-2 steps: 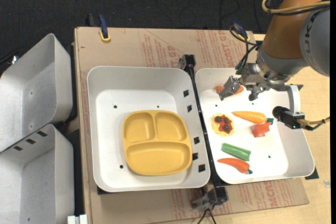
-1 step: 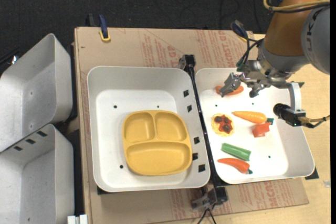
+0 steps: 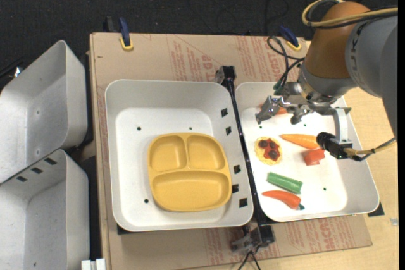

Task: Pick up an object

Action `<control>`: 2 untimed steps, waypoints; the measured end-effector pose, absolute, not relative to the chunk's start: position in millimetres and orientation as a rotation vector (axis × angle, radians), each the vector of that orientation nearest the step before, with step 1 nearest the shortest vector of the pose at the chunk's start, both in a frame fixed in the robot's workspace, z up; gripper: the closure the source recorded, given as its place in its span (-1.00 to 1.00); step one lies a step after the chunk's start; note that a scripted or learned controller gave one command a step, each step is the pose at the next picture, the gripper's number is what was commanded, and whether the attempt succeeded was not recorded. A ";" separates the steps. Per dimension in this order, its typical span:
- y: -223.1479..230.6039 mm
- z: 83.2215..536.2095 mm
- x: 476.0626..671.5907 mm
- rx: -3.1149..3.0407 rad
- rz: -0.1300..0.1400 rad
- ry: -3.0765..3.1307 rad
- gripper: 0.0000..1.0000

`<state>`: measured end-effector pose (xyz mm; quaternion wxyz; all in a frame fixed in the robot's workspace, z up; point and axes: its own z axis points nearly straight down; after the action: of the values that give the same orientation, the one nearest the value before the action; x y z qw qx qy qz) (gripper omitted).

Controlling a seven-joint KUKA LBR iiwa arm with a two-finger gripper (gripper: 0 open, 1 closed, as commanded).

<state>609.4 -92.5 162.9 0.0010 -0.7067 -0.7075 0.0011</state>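
The gripper [image 3: 283, 109] hangs open and empty; the carrot [image 3: 299, 140] lies just below it (long axis running left-right).

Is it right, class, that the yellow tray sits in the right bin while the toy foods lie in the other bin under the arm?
Not quite. The camera view shows the yellow tray in the left bin; the toy foods, such as the carrot, lie in the right bin under the arm.
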 end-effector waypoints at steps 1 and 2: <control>-97.8 118.1 608.2 -2.221 0.004 -2.218 -1.00; -97.1 91.2 608.3 -2.222 0.001 -2.221 -1.00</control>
<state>608.3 -97.1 91.2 0.0001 -0.7073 -0.7069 0.0003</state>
